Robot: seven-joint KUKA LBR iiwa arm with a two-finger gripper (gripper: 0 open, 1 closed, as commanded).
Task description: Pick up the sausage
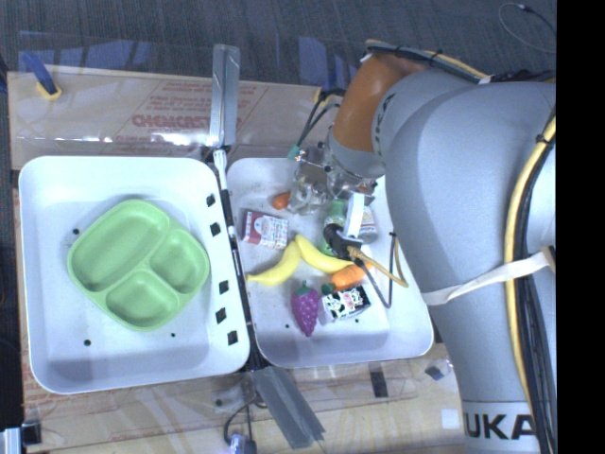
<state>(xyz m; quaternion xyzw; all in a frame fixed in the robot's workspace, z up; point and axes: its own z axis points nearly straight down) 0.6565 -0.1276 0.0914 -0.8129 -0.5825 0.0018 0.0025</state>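
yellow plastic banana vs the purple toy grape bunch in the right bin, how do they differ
The yellow plastic banana is long, curved and lies crosswise in the right white bin; the purple toy grape bunch is short, lumpy and sits nearer the bin's front edge. The banana is yellow, the grapes purple with a green tip. Both are toy fruit lying in the same bin.

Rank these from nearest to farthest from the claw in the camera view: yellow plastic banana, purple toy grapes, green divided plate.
From the claw:
1. Yellow plastic banana, right bin, just below it.
2. Purple toy grapes, right bin, lower.
3. Green divided plate, left bin.
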